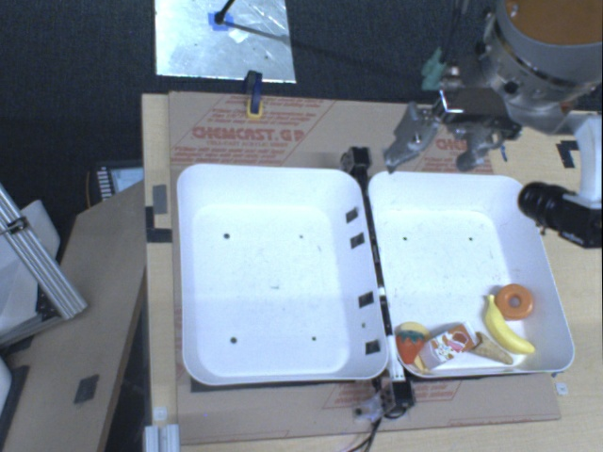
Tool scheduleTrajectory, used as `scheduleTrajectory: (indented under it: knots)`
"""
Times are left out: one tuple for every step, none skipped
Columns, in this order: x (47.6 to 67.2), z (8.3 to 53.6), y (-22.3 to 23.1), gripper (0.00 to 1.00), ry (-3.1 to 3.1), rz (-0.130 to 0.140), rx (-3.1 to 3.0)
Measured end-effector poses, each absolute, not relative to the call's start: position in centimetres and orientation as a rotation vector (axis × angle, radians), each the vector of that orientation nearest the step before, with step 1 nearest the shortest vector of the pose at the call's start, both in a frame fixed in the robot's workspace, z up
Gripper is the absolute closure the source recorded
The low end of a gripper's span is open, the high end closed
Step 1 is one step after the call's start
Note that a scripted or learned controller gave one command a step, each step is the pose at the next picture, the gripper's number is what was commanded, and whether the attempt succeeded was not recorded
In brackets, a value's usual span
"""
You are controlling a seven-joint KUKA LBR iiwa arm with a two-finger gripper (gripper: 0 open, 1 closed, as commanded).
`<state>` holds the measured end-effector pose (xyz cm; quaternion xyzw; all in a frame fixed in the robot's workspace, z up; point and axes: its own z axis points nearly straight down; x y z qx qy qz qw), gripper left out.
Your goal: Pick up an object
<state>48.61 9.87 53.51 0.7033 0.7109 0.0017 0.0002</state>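
Your end effector (435, 149) hangs with its two fingers spread apart and nothing between them above the far rim of the right bin (452, 224), well apart from the banana (505, 328), orange ring (514, 300) and small carton (447, 346) in that bin's near corner.

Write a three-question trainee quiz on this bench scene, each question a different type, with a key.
1. True or false: the banana lies in the left bin.
2. Which sits just beside the banana? A) orange ring B) blue cup C) green block
3. Fill in: the gripper is above the right bin's ____ edge.

Key: 1 false; 2 A; 3 far
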Motion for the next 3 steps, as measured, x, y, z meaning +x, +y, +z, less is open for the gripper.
scheduleTrajectory:
  knots:
    - [48.6, 53.5, 18.0, 0.0, 2.236, 0.005, 2.208]
    - [48.7, 54.7, 17.6, 1.0, 2.226, 0.009, 2.215]
    - [48.6, 48.9, 19.8, 1.0, 2.229, -0.005, 2.216]
